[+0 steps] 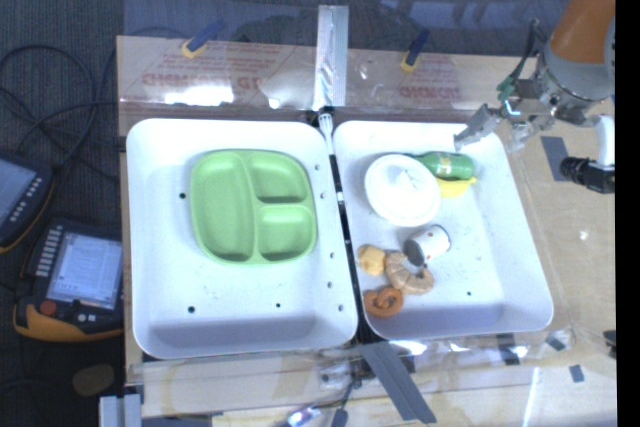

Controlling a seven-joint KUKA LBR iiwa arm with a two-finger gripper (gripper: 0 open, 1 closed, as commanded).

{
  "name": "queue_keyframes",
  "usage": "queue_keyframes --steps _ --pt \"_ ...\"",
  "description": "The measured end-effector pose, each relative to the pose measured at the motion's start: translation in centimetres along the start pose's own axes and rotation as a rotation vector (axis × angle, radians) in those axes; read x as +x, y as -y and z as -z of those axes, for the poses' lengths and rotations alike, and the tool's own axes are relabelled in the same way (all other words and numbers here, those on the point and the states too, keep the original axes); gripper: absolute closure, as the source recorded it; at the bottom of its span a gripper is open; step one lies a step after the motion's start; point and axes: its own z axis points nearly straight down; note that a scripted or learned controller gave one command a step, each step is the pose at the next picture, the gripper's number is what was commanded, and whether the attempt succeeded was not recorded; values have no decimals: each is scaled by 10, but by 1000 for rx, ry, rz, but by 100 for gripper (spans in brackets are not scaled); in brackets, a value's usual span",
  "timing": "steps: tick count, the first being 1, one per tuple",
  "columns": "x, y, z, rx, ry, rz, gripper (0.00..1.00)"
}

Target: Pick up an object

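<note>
The right bin (520,245) holds a white round dish (402,190), a green bottle (447,164) lying on a yellow item (456,185), a small white cup (430,242) on its side and some brown pastry-like pieces (398,277). My gripper (494,133) hangs over the far right corner of this bin, just right of the green bottle and apart from it. It is open, with nothing between its fingers. The orange band (584,20) of the arm is at the upper right.
A green divided plate (253,205) lies in the left bin (160,295). A clear sheet with blue and yellow clips stands behind both bins. A pendant and cables lie on the floor at the left.
</note>
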Motion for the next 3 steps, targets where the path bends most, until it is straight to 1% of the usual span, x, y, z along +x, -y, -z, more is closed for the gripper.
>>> queue_keyframes --steps 1,2,3 --pt "0 5 -112 -2 -10 -262 0" --pt "24 45 -128 -12 4 -125 0" --pt "33 63 -104 -2 4 -228 0"
